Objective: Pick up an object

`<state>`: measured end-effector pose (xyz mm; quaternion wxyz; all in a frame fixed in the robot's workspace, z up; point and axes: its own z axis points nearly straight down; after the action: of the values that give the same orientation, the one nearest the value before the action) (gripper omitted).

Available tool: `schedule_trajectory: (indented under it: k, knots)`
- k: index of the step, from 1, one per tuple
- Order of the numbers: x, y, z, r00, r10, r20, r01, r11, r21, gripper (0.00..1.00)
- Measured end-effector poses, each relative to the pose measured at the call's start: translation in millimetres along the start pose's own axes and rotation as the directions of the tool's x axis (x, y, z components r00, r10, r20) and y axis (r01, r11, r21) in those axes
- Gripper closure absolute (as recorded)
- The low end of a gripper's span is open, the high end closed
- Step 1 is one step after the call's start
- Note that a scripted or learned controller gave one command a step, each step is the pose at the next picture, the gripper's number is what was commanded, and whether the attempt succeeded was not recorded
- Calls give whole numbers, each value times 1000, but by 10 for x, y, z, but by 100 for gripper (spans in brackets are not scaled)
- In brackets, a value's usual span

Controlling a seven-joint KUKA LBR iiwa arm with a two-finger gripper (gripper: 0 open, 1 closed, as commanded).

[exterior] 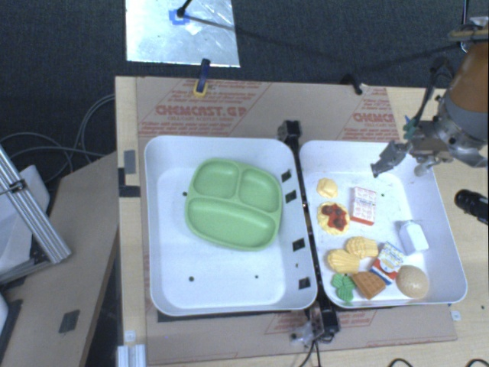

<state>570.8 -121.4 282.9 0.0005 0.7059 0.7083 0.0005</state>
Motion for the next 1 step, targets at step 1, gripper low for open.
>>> schedule_trajectory:
  k: [1]
  knots:
    - [-29,5,420,1000,2,-1,-2,1000,3,0]
